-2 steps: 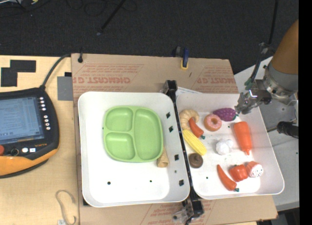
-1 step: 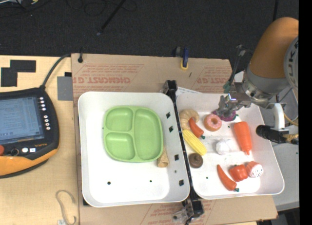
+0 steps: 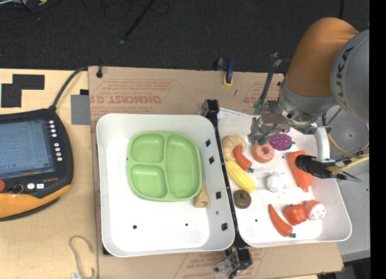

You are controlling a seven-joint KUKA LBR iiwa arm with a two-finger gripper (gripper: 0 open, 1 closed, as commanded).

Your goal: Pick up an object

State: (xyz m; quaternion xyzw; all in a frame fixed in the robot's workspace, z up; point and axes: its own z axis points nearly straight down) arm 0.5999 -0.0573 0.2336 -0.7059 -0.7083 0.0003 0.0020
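Camera view: gripper [image 3: 263, 131] low over the right bin [image 3: 338, 226], crowded with toy food.
It hangs just above the pink donut [image 3: 263, 152], beside purple grapes [image 3: 280, 142]; grip state cannot be told. Tight packing risks nudging neighbours or grabbing nothing. Left bin [image 3: 114, 211] holds a green divided plate [image 3: 164, 166]; cardboard underneath, dark floor beyond.

My gripper [image 3: 263, 128] hung low over the far part of the right bin [image 3: 338, 223], just above a pink doughnut [image 3: 263, 152] and beside a purple grape bunch [image 3: 280, 141]. Around them lay a corn cob [image 3: 240, 177], a croissant [image 3: 230, 145], carrots [image 3: 301, 173] and a white garlic bulb [image 3: 275, 182]. A green divided plate [image 3: 164, 166] sat in the left bin [image 3: 120, 235].
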